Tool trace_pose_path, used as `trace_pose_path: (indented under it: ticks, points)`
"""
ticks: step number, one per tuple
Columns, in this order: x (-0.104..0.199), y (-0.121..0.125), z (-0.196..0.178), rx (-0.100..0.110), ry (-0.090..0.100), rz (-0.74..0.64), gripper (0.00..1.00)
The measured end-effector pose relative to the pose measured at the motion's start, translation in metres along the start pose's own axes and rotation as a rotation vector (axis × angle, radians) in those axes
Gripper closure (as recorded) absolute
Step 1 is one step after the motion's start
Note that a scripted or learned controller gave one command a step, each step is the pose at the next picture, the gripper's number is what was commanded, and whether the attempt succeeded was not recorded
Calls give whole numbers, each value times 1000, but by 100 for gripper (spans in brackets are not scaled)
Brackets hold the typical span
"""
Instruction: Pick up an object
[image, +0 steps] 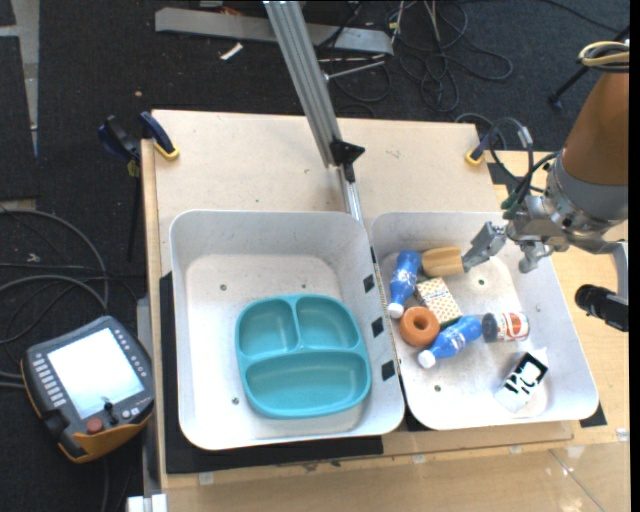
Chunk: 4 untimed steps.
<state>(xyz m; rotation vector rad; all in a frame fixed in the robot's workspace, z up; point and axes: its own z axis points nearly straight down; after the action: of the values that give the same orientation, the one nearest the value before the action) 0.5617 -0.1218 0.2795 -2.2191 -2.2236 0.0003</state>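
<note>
Camera view: tool (507, 246) spread, holding nothing, over right bin (565, 330), right of tan block (442, 262).

This is a robotics lab. A plywood bench (260, 160) carrying two white bins (190, 250) stands on dark carpet strewn with loose cables (440, 50); a teach pendant (88, 385) lies off its left edge, and clamps (160, 135) grip its far corners.
</note>
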Motion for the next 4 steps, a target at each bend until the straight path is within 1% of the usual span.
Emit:
trace_pose_path:
  ticks: [1, 2, 4]
  points:
    - [0, 0, 0, 0, 0, 1, 0]
    - [4, 5, 45, 4, 0, 1, 0]
    - [-8, 1, 137, 5, 0, 3, 0]
